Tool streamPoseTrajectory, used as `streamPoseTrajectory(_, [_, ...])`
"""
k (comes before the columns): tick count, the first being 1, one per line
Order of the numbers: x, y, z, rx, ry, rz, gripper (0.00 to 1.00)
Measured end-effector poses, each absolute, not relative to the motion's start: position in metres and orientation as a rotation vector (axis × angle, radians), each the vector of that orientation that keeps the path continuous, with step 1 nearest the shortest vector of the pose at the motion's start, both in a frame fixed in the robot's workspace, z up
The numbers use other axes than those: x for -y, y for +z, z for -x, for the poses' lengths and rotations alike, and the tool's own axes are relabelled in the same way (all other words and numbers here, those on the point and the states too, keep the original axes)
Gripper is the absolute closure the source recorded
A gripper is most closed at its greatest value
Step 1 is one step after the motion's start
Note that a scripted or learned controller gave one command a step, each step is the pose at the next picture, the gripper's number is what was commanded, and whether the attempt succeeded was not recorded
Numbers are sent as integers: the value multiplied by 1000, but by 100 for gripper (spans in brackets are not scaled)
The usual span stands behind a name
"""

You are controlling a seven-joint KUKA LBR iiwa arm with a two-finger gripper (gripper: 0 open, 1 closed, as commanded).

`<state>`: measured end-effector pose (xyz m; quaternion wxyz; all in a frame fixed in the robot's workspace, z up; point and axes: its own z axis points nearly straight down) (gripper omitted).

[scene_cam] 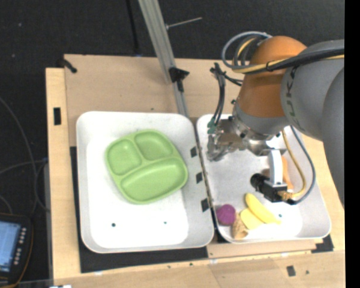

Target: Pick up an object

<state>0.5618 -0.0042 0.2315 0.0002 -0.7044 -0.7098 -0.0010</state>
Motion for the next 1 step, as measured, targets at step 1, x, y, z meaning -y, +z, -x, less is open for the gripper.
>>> streamPoseTrajectory(1, [-53, 246, -563, 2232, -4, 2211, 100])
